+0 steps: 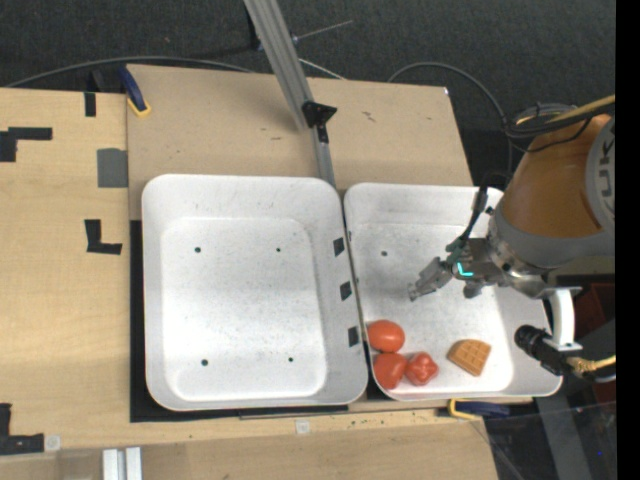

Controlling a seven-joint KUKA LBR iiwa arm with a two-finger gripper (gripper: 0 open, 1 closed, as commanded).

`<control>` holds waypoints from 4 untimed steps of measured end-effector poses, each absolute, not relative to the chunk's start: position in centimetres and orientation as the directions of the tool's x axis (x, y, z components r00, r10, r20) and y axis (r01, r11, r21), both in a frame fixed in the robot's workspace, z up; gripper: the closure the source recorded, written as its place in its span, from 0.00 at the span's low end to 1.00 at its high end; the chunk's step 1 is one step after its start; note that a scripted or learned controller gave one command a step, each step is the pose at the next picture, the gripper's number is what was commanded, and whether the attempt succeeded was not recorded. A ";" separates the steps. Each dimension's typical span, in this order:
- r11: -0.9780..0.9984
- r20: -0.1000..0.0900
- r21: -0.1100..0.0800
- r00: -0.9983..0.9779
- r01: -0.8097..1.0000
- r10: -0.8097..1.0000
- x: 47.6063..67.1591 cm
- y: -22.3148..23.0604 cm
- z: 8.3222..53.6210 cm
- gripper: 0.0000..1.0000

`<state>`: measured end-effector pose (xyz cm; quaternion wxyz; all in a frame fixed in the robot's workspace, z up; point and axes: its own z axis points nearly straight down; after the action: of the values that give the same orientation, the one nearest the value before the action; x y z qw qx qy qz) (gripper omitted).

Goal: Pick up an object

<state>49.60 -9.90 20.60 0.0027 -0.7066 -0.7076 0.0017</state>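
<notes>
the wooden bench (pixel 250 118) fills most of the view, its top pale brown with a few black tape marks along the left side. on it sit two shallow white bins side by side, touching along their inner edges. the left bin (pixel 160 298) is the bigger of the two in the picture, with four small dark dots on its speckled floor. the right bin (pixel 400 208) holds all the loose things, gathered along its near edge.

the arm (pixel 560 203) comes in from the right, its orange band bulking over the right bin's right rim. a grey metal bar (pixel 285 53) slants down from the far edge of the view to the seam between the bins.

the gripper (pixel 428 280) reaches leftward over the middle of the right bin, fingers pointing toward the left. the fingers look close together with nothing between them, though whether they are fully closed is too small to tell.

the things lie nearer than the gripper and apart from it. a red-orange round object (pixel 387 335) sits by the bin's left wall; just near of it are two red pieces (pixel 406 369) touching each other. to their right, near the near-right corner, lies a small tan waffle-like piece (pixel 469 356).
</notes>
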 end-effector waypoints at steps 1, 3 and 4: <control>0.002 0.001 -0.002 -0.002 1.000 1.000 49.7 -9.9 20.8 0.00; 0.001 0.001 -0.007 -0.001 1.000 1.000 48.6 -9.7 10.9 0.00; 0.000 -0.001 -0.002 0.000 1.000 1.000 48.5 -9.7 8.8 0.00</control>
<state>48.51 -9.73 8.82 0.0006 -0.7070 -0.7072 0.0011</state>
